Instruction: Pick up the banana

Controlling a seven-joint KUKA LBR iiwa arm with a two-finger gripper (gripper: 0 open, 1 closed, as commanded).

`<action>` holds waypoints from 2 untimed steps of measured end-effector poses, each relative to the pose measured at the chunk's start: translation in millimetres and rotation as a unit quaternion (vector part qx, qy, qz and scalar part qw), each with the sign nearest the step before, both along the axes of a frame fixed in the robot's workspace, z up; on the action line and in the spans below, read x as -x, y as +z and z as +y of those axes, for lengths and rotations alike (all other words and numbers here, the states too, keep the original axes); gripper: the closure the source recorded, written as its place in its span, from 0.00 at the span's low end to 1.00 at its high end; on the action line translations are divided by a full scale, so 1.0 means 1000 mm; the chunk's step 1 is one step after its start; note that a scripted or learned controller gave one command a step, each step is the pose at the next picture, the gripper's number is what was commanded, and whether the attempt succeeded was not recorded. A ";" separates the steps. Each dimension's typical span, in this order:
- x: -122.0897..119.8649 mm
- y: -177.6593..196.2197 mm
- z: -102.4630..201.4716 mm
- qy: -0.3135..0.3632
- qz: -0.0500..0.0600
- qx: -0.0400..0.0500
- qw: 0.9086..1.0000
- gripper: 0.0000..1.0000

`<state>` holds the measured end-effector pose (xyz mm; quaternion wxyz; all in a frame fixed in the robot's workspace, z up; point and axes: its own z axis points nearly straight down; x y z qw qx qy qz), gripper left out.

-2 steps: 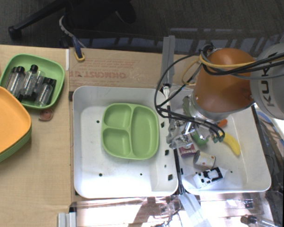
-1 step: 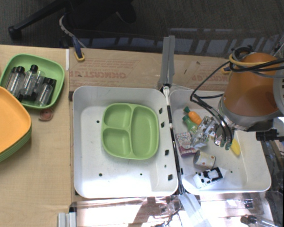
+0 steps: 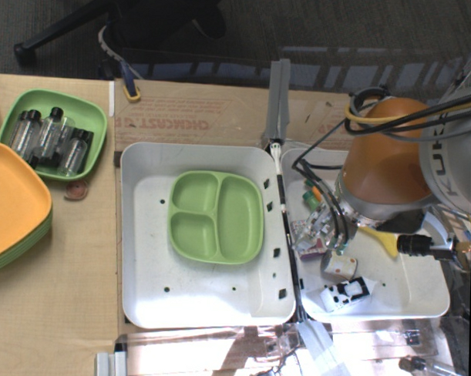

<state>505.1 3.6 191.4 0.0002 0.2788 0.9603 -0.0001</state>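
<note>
**Yellow tip under the arm: banana not yet gripped**

Orange first, far left: smooth moulded plates [image 3: 10, 206] nested in a stack and parked off the work area, well apart from both bins. Just above, a glossy green tray [image 3: 93, 123] with rounded corners, keeping a clutch of clear, dark-capped vials [image 3: 50, 138] lying together so as not to roll.

Next, across bare wood, the left bin [image 3: 130, 241]: shallow, white, hard plastic with a raised rim. Resting flat near its middle, a pale green divided plate [image 3: 217, 217], matte, with three soft-edged wells.

Then the right bin [image 3: 385, 312], touching the left one along a shared edge and crowded on its near-left side. Hanging low over that clutter, the gripper [image 3: 323, 233], a tangle of metal and cable below the orange band and grey wrist; cannot tell how far open, nor whether anything is held. Beneath it a small white box [image 3: 339, 266], and nearer the front rim a black-and-white block [image 3: 346, 294].

Just to the right of the gripper, the banana [image 3: 385, 241]: a smooth, yellow, tapering end lying on the bin floor, the remainder hidden under the arm. Probably still loose, judging by its place beside the gripper, not within it. Likely awkward to grasp, being curved and slick, with neighbours close by.
</note>
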 end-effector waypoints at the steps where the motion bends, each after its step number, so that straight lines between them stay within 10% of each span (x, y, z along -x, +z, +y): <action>1: 0.027 -0.052 -0.121 0.085 0.000 0.000 0.996 1.00; 2: 0.015 0.001 -0.072 0.205 -0.002 0.000 0.979 1.00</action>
